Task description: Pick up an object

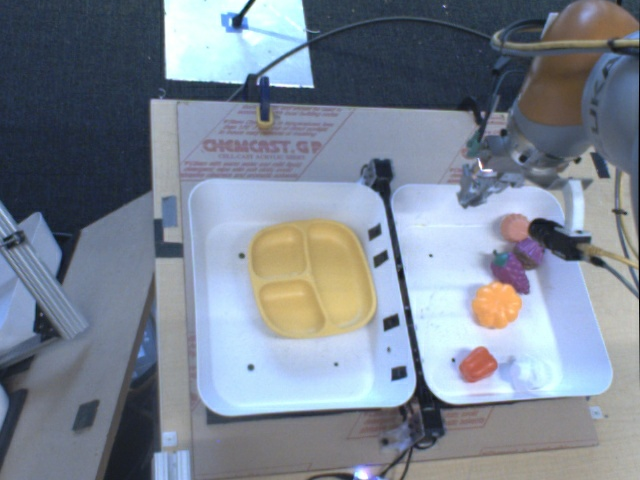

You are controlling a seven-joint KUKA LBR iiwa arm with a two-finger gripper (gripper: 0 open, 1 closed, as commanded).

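I'm hovering the pincer (478,190), grip state unclear, over the right bin (440,298); the peach-coloured ball (514,227) is lying just beyond it, toward the arm.

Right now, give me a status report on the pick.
Gripper over right bin, far edge, holding nothing visible. Toy food lies nearer: peach, grapes, orange pumpkin, red pepper. Nothing blocking.

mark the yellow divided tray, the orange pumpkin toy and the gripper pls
yellow plastic three-compartment tray (311,277): camera view, central divider ridge.
orange ribbed pumpkin toy (497,305): camera view, top middle.
arm's two-finger gripper (478,187): camera view, between its fingertips.
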